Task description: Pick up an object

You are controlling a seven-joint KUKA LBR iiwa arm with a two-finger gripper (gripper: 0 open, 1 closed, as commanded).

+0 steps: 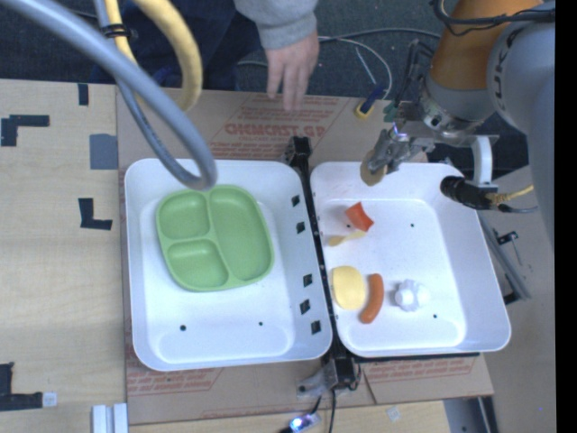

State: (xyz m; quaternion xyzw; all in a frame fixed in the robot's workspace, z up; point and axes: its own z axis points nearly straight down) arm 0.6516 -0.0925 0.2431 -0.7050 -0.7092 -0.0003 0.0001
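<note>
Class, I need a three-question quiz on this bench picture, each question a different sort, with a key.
1. True or false: the green plate lies in the left bin.
2. Which lies nearest the gripper? A) white ball B) red piece C) sausage
3. Fill in: the sausage lies between the white ball and the ______ piece.

Key: 1 true; 2 B; 3 yellow.
</note>
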